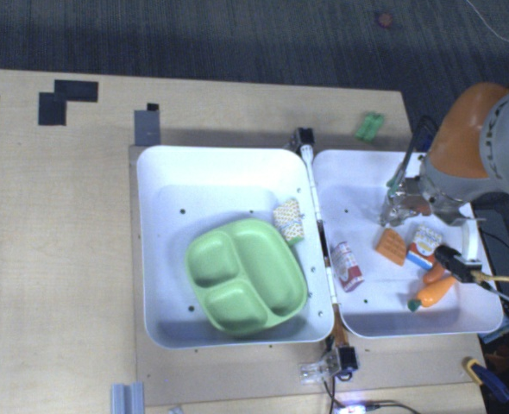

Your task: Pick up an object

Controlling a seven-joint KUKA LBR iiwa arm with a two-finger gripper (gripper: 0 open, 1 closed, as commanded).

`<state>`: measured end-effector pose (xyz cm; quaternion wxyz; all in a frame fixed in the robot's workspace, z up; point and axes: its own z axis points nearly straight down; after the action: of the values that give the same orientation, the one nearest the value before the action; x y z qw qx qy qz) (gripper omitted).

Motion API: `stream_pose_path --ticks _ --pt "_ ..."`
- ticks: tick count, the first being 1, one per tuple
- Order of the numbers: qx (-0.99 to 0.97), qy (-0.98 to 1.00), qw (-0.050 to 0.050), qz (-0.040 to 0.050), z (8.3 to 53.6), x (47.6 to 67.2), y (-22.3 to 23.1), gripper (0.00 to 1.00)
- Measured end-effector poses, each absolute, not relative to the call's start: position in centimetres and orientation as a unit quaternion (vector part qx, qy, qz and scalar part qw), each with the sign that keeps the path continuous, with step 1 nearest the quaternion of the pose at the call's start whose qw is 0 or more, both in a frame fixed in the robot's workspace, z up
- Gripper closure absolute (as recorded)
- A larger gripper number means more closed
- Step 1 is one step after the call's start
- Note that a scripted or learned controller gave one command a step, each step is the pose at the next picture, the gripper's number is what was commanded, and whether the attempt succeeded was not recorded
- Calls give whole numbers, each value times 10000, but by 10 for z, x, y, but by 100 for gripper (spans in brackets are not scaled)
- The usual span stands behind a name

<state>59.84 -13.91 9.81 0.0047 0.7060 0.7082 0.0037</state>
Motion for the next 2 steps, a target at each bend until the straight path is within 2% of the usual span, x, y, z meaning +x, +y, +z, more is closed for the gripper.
stream_pose_path --ticks 1,2 --pt "7065 7077 28 14 117 652 -202 100" --pt "7060 7082 22 14 117 652 -201 0"
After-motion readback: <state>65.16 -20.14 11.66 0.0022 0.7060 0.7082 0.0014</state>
